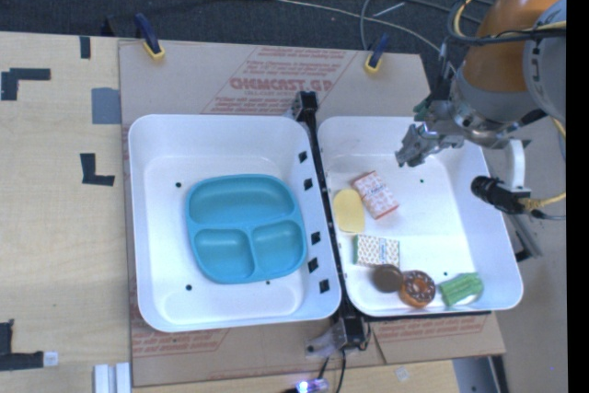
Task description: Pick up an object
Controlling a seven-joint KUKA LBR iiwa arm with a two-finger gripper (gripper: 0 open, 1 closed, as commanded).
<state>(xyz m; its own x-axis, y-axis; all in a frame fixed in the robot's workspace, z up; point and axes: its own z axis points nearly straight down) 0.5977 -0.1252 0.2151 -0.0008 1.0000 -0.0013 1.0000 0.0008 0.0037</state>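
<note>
1. Camera view looks down on a counter (55,198) with two shallow white plastic bins side by side. The landmark here is the right-hand white bin (479,225).

2. The grey arm with the orange band (511,32) reaches in over the far right part of that bin. Its gripper (414,147) hangs over the bin's far end, pointing down toward the floor of the bin. Nothing sits between its tips. They look close together, but they are small and dark, so I cannot tell how wide they are.

3. The nearest thing to pick is the small red and white box (375,194). It lies in the middle of the right bin, toward the front and a little toward the other bin from the gripper. Its long side runs at a slant across the bin.

4. Just beside the box is a flat yellow oval piece (349,211). Nearer the front of the bin lie a small patterned white packet (378,249), a round brown cookie (386,277), a sprinkled toy donut (417,288) and a green toy vegetable (461,288).

5. The left-hand white bin (147,143) holds a blue plastic plate with three sections (245,227).

6. I think the gripper must move toward the front of the bin and drop down to reach the box. It may need to turn to close across the short side.
</note>
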